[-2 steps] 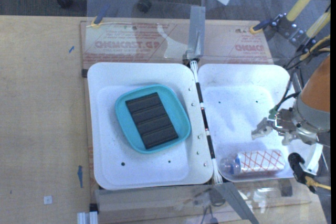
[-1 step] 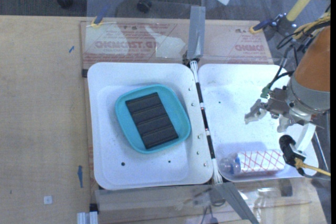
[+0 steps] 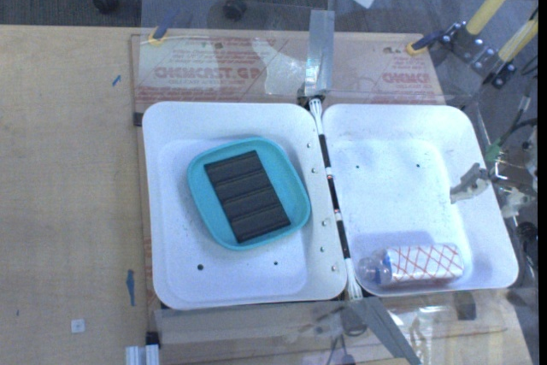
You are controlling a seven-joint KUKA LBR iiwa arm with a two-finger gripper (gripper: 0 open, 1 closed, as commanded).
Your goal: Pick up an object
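On the wooden counter (image 3: pixel 68 184) sit 2 shallow white bins side by side, and reading from the left, the left bin (image 3: pixel 171 269) carries a teal plate (image 3: pixel 295 184) lying flat near its middle, with a dark ribbed block (image 3: pixel 246 194) of 4 segments resting on top, angled slightly to the bin's walls. That pair looks awkward for a 2-finger grasp: the plate is broad and low, and the block lies flush on it, so a pinch would need to close across the block's short side and come straight down. Past the hinge-like divider (image 3: pixel 329 184), the right bin (image 3: pixel 402 141) has a small bottle (image 3: pixel 414 264) lying on its side against the near wall, its cap end pointing left and a red cross-hatched label wrapped round the body (probably the easier pick, being rounded and narrow enough to span). To take it well, the gripper should descend over the labelled middle with its closing line across the bottle's width, kept off the bin wall just beside it, since a lying bottle may roll. The gripper (image 3: pixel 472 184) sits at the right bin's far right edge, above the rim and well apart from the bottle; I cannot tell how it is set, and nothing is visibly held in it.
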